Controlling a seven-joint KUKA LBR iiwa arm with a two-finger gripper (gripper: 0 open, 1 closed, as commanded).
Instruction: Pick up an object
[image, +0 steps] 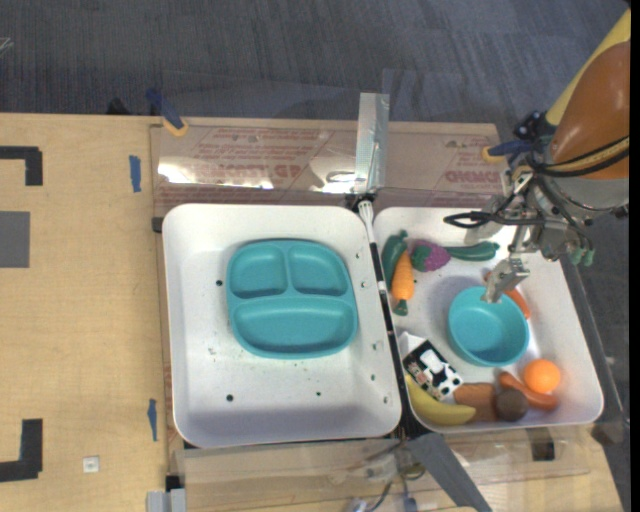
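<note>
Tool (497, 290): hangs over teal bowl's (487, 330) rim in the right bin (590, 385); grip state unclear, cannot tell.
Objects: toys lying around bowl.
Progress: nothing visibly lifted; pick remains.

The scene is bright and evenly lit, with light that seems to come from above. The two white bins look almost overexposed; the left bin (200, 400) shows only soft grey shading along its inner walls. A strong white glare lies on the clear plastic sheet (260, 165) behind the bins. The teal tray (291, 298) casts a faint, short shadow. The arm (600, 110) at the upper right is slightly blurred. The picture is a little grainy, and small objects lack fine detail.
</note>
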